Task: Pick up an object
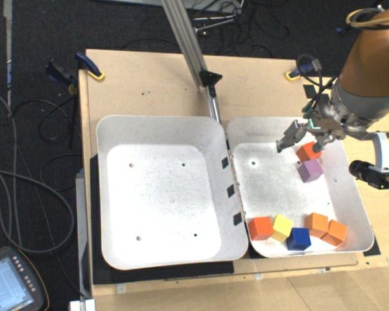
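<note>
Gripper [301, 139] over right bin [350, 193], near its far edge; jaws spread, nothing between them. Orange block [307, 152] and purple block [310, 170] sit just beside the fingers. Five more blocks [298, 229] along near edge. Pick not yet made; descent, closing and lift remain.

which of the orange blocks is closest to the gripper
The orange block just above the purple block, right beside the gripper. The other three orange blocks lie along the right bin's near edge.

White speckled bins [162, 135] hold orange [260, 227], yellow [282, 227], blue [299, 238] and purple [310, 170] blocks.
</note>
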You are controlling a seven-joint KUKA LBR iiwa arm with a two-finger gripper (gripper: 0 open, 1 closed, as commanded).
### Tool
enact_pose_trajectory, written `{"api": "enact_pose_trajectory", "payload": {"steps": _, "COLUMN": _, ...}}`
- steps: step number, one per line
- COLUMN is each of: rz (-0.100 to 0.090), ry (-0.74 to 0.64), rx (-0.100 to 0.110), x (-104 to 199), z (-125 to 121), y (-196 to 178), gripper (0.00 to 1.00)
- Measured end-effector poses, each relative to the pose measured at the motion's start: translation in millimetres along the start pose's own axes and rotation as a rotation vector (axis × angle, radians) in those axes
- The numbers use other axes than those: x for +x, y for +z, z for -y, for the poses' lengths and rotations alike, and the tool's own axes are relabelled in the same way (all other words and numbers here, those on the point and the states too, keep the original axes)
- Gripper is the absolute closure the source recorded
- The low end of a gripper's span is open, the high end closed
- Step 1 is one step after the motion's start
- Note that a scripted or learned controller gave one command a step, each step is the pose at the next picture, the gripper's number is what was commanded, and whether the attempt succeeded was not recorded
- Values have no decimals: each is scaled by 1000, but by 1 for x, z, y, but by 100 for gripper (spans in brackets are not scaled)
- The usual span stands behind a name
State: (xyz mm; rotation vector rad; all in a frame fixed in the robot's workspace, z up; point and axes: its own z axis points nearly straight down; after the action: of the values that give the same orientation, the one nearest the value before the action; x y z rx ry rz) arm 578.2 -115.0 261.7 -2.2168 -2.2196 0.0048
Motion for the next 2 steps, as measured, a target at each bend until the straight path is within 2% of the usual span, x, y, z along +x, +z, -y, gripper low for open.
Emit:
{"api": "enact_pose_trajectory", "payload": {"steps": 1, "rz": 1, "ry": 1, "rx": -5, "x": 0, "z": -1, "y": -2, "gripper": 0}}
{"api": "enact_pose_trajectory", "payload": {"steps": 2, "rz": 0, "ry": 1, "rx": 2, "x": 6, "z": -5, "y": 59, "gripper": 0}}
